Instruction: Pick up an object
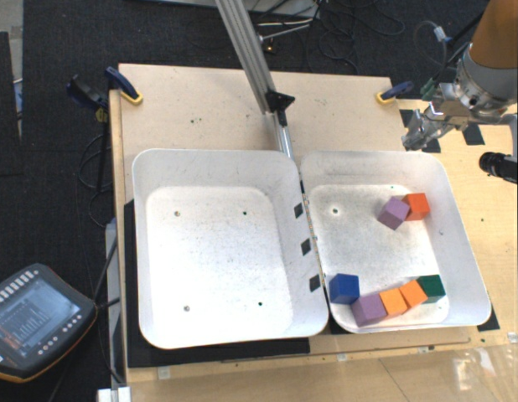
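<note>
The right bin (460,249) holds several small cubes. A purple cube (394,212) and an orange cube (417,206) touch each other near its far right. Along its near edge lie a blue cube (344,288), a second purple cube (368,308), a second orange cube (394,300) and a green cube (430,288), close together in a row. My gripper (418,134) hangs above the bench just beyond the right bin's far right corner, apart from all the cubes, with nothing seen in it.
The left bin (150,224) lies beside the right one. A slanted metal pole (246,44) ends at a black clamp (280,103) behind the bins. Blue-yellow clamps (123,86) (393,92) grip the board's far corners. A teach pendant (33,321) lies at the lower left.
</note>
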